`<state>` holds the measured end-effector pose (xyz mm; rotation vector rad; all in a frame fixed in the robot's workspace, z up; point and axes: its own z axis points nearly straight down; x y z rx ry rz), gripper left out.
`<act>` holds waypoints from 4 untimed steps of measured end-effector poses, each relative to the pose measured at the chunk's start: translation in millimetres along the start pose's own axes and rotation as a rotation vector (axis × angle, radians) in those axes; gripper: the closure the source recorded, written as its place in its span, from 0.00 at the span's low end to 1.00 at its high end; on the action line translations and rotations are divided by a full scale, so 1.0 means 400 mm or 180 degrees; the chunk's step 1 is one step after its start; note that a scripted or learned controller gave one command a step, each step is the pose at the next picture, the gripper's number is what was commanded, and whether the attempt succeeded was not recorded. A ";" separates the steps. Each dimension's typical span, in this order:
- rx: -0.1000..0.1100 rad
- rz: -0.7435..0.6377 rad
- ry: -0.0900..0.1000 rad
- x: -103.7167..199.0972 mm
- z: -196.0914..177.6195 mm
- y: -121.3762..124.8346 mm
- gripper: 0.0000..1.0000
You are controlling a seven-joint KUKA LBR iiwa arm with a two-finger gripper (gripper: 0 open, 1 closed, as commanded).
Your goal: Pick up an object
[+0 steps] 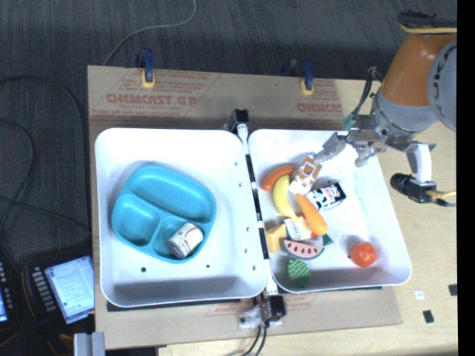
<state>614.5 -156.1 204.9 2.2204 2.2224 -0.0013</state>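
The shallow white left bin (111,199) holds a blue divided plastic tray (148,199) with a small cylindrical can (184,239) in its lower compartment. The shallow white right bin (386,228) holds toy foods: yellow banana (280,196), orange carrot (312,212), red tomato (363,254). The two-finger gripper (347,145) hovers above the right bin's upper edge; its grip state cannot be determined.

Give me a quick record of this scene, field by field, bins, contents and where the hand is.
left bin: blue divided plate with a small can lying in one compartment
right bin: banana, carrot, watermelon slice, tomato, black-and-white carton, green item
hand: over the right bin, near the banana
grasp: cannot tell
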 end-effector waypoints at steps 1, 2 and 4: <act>-0.0036 0.0003 -0.0008 0.088 0.249 0.077 0.00; -0.0024 -0.0001 -0.0007 0.090 0.229 0.074 1.00; -0.0001 -0.0001 0.0001 0.344 -0.181 -0.217 1.00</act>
